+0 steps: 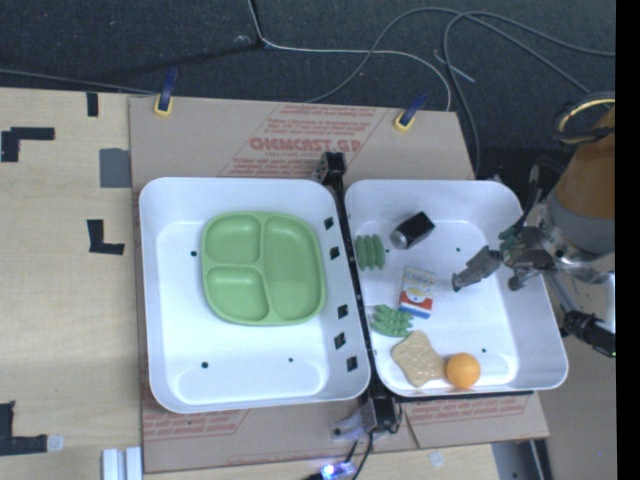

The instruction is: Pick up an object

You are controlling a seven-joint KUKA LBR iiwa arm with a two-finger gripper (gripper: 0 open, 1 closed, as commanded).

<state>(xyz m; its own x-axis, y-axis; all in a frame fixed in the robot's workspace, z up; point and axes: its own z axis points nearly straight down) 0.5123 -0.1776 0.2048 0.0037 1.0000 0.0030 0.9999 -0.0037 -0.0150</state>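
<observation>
My gripper (493,276) hangs over the right side of the right bin (505,203), its two dark fingers spread apart and open, with nothing between them. Left of it lie a small red, white and blue box (416,300) and a black cylinder (412,230). A green ridged piece (372,252) and a green leafy toy (388,319) rest near the bin's left wall. At the front of the bin sit a tan bread slice (418,359) and an orange ball (462,370).
The left bin (170,218) holds a green divided plate (264,268). A black divider (350,278) runs between the bins. The arm's grey and orange wrist (585,193) rises at the right edge. Cables trail across the dark floor behind the bench.
</observation>
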